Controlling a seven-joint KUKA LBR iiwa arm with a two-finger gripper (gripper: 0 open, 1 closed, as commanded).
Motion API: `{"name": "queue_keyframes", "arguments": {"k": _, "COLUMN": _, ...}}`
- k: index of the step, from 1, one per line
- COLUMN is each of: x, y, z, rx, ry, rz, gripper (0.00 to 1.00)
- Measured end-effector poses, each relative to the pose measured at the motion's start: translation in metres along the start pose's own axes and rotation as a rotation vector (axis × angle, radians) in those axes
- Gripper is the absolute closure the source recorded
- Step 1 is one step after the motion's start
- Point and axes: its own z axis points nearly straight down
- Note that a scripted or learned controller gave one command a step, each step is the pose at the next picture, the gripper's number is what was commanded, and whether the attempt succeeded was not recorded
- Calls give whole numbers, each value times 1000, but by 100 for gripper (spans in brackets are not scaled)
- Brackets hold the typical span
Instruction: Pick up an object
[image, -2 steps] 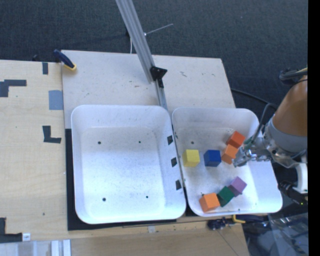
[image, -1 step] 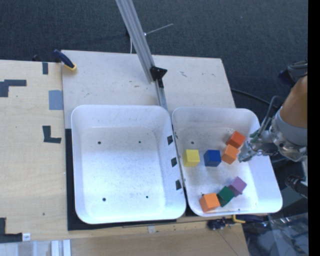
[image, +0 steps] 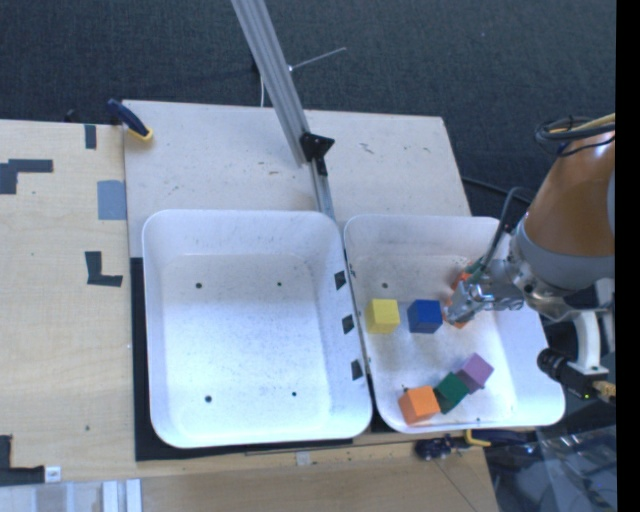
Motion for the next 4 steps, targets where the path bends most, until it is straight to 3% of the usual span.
{"name": "queue_keyframes", "arguments": {"k": 2, "x": 105, "y": 15, "z": -13, "rx": 0, "ry": 0, "rz": -2, "gripper": 100}}
{"name": "queue_keyframes", "arguments": {"k": 4, "x": 201, "y": 26, "z": 15, "rx": 2, "ry": -2, "rz": 0, "gripper": 100}}
